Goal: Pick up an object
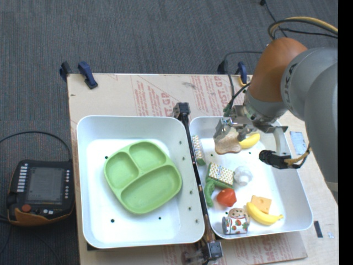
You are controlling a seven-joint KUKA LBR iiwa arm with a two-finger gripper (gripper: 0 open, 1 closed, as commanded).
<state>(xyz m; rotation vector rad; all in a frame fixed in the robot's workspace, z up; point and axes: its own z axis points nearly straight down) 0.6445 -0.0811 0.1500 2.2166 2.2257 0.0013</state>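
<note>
My gripper [230,132] hangs over the back left part of the right bin [292,195]. A tan flat piece like a bread slice [227,144] sits between its fingers, and they are shut on it. A yellow banana-like piece [250,141] lies just right of the gripper. Nearer the front lie a patterned green box [220,175], a white round piece [242,175], a red tomato [226,197], a cheese wedge [261,203], a banana [263,216] and a small spotted carton [236,222].
A green divided plate [143,176] lies in the left bin [94,131]. A striped box [197,149] leans on the right bin's left wall. A green pepper [209,194] lies by the tomato. A pendant [39,192] rests left of the bench.
</note>
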